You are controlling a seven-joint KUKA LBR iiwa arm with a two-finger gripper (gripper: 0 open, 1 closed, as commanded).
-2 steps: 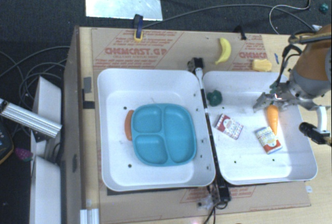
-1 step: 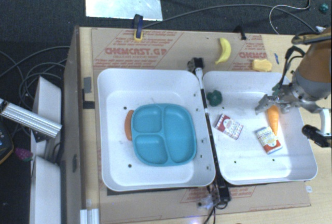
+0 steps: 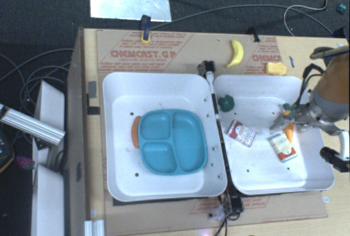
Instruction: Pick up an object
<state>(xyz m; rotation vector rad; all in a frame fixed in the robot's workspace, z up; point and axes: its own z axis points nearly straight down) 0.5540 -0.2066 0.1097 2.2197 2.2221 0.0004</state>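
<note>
The grey two-finger gripper (image 3: 286, 114) hangs in the right white bin (image 3: 257, 177), just above a small orange-and-white carton (image 3: 282, 147); its grip state cannot be told.

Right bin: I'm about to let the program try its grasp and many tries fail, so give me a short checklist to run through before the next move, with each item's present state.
1. Gripper is over the right bin: ok.
2. A target lies close to the gripper: ok, the small orange piece and the white-and-orange packet sit just below it.
3. Target stands apart from its neighbours: not ok, the two appear to touch.
4. Finger opening: cannot tell.
5. Something already held: cannot tell.
6. Red-and-white packet and green object lie out of the way: ok.
</note>
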